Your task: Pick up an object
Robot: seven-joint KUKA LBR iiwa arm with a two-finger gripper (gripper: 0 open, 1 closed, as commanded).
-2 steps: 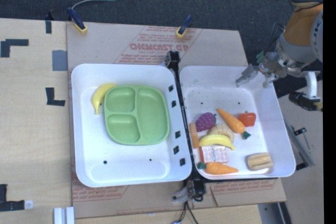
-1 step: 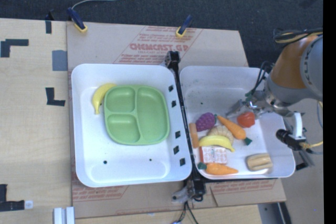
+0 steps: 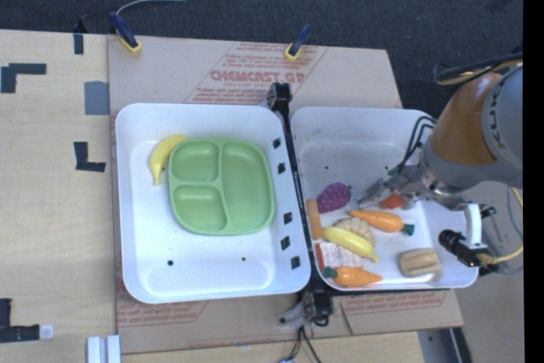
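Right white bin (image 3: 357,125), hand (image 3: 380,190) low, grip unclear, small red object (image 3: 392,201) just beside it

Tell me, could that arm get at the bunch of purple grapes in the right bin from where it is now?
Probably yes. The gripper hangs in the same bin, just right of the purple grapes, with bare white floor between them and nothing stacked on the grapes. The orange carrot lies lower, out of the way.

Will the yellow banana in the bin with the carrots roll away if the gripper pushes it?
Probably not far: the banana is curved, so it would likely rock or spin instead. It looks like smooth toy plastic, so maybe slippery and light. It touches a carrot and other toys, which might shift along with it.
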